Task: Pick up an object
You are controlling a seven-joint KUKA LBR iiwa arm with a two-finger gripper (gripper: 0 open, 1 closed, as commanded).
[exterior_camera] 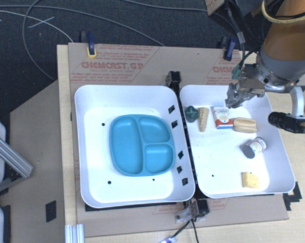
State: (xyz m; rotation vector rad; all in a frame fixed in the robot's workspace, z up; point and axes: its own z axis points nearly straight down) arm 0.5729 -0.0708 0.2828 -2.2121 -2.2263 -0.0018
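The right bin [213,156] holds several small objects. A dark green piece [192,113] lies by a pale corn cob [203,118]. Right of them are a red and white carton [222,118] and a tan bread roll [244,125]. Further forward lie a grey and white can [254,147] and a yellow cheese wedge [250,179]. My gripper [235,99] hangs over the bin's far side, just above and behind the carton. Nothing shows between its fingers.
The left bin [91,151] holds a blue divided plate [142,145]. Black clips [174,79] sit along the seam between the bins. Blue clamps [91,44] hold the cardboard sheet at the back. Cables run behind the bench.
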